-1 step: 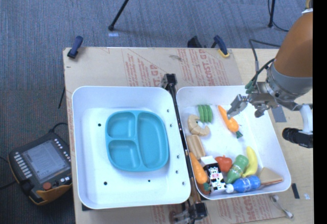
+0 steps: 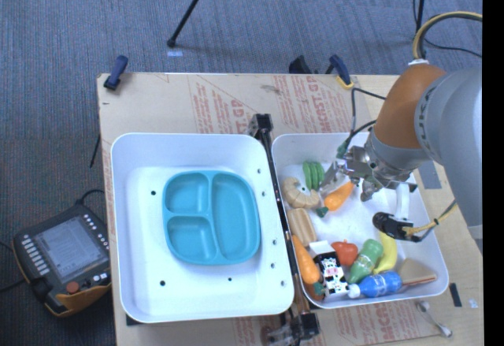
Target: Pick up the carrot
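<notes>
Gripper [image 2: 340, 181] over right bin [image 2: 437, 258] — seemingly grips carrot [image 2: 339, 196].

The surface [image 2: 205, 96] is a brown board printed with red lettering, held by blue clamps [image 2: 116, 71] at its far edge. Two shallow white bins rest side by side on it, touching along a black divider: the left bin [image 2: 134, 258] and the right bin [image 2: 429, 246]. Blue-grey carpeted floor [image 2: 79, 13] surrounds it.
</notes>
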Controlling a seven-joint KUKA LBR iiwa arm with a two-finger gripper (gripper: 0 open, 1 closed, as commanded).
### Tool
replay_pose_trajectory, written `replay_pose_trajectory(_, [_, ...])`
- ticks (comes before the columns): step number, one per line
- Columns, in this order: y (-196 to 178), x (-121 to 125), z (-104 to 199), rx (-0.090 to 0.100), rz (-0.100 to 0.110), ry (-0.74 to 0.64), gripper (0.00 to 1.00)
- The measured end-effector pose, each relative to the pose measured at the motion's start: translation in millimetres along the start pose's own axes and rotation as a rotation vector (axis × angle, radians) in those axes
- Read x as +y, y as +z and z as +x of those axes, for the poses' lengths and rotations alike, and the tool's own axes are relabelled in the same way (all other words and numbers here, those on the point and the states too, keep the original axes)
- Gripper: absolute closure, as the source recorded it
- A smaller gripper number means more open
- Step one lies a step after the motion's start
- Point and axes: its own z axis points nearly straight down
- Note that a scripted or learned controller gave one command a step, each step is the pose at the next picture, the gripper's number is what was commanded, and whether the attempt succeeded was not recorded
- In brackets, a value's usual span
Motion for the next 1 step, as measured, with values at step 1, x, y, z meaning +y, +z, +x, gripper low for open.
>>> replay_pose_trajectory(1, [-6.4,-0.6,0.4,0.002,0.008,-0.001,1.0])
